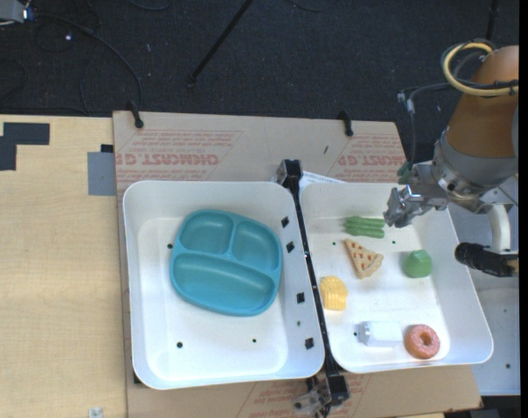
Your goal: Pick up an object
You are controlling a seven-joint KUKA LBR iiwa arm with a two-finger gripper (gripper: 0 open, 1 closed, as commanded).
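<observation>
The right bin holds a green bean pod, a pizza slice, a round green toy, a yellow corn piece, a pink donut and a small white-and-grey object. My gripper hangs over the bin's upper part, just right of the green pod and above the round green toy. Nothing shows between its fingers.
The left bin carries a teal divided plate. A black divider strip runs between the two bins. Cardboard lies under and behind both bins. The arm comes in from the upper right.
</observation>
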